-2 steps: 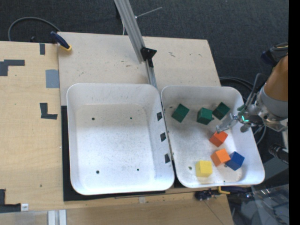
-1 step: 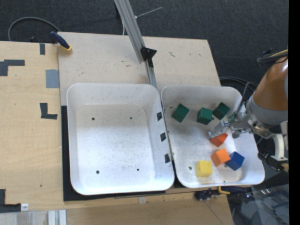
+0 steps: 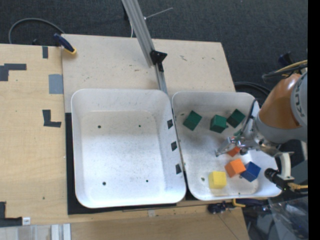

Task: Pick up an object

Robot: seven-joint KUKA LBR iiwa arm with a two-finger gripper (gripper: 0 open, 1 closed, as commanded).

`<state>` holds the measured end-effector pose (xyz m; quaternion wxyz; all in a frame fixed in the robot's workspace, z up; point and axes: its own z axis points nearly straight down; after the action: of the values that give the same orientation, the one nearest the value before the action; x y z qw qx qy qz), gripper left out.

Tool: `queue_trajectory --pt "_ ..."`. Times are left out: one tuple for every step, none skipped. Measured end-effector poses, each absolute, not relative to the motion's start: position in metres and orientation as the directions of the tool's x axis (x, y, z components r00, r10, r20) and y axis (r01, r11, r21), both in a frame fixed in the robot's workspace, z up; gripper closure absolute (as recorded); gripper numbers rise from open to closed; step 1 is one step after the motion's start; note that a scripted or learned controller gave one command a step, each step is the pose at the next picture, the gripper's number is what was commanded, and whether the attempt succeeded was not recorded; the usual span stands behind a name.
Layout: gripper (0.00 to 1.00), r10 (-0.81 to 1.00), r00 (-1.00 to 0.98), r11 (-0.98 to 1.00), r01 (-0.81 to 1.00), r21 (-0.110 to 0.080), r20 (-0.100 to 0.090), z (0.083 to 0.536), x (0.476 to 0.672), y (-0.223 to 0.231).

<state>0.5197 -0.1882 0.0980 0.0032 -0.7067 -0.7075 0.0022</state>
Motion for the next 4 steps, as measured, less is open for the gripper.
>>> queue_trajectory --pt "1.0 1.0 -0.002 0.002 1.0 -0.003 0.002 0.111 0.521 -0.188" --pt "1.0 1.0 -0.002 0.002 1.0 0.004 -0.001 0.167 0.514 -0.183" --pt "1.0 1.0 -0.002 0.002 1.0 0.004 -0.001 0.21 0.52 -0.181" --pt "1.0 1.0 -0.002 0.002 1.0 0.004 -0.001 0.256 0.528 -0.178"
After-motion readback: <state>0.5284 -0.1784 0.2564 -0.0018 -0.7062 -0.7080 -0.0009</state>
